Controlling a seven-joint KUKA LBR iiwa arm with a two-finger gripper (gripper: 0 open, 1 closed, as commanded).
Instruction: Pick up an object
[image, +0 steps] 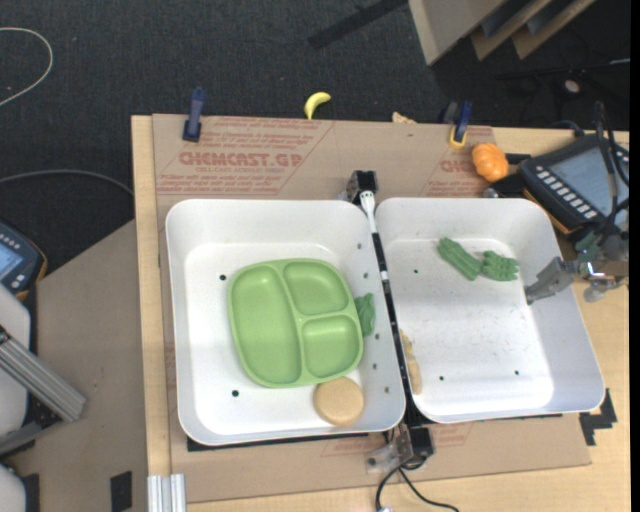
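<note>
1. The grey two-finger gripper (548, 280) enters from the right edge of the scene, at middle height.
2. Its visible grey finger points left and slightly toward the near side, tilted downward.
3. The wrist parts behind it, grey metal with cabling, lie further right and are cut off by the edge.

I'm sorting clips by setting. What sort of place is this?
Most likely a robotics lab test bench: two white bins on clamped cardboard hold toy items like a green divided plate, a control pendant lies alongside, and cables trail over dark carpet.
</note>
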